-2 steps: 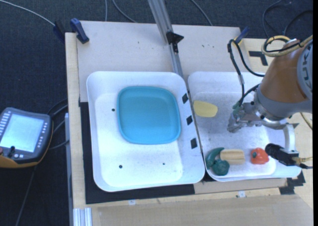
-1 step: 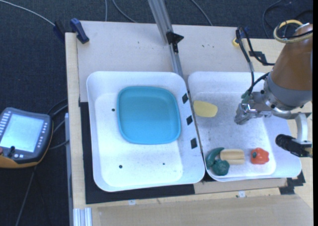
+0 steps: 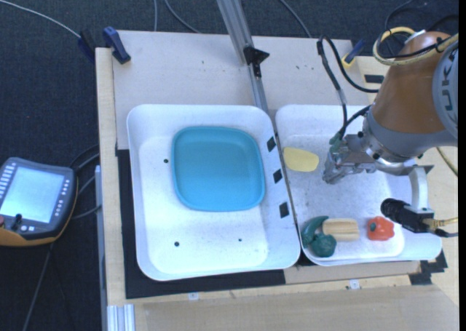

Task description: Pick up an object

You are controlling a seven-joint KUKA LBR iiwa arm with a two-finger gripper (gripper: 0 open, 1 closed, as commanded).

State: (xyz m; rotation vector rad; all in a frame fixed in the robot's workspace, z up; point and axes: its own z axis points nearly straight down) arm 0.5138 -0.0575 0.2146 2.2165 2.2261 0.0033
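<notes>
Over right bin (image 3: pixel 306 120): gripper (image 3: pixel 333 171), fingers pointing down, spread not discernible; nothing seen between them. Just left of gripper: yellow piece (image 3: pixel 300 159), flat on bin floor. Along near wall of same bin: green piece (image 3: pixel 319 236), tan block (image 3: pixel 341 229), red piece (image 3: pixel 379 228), in a row, well apart from gripper. Left bin (image 3: pixel 145 177): blue plate (image 3: pixel 218 168), centred.

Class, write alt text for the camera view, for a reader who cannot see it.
A grey and orange robot arm reaches from the right over the right white bin, its gripper low beside a yellow piece. Along that bin's near edge lie a green item, a tan block and a red item. The left bin holds a blue plate.
</notes>
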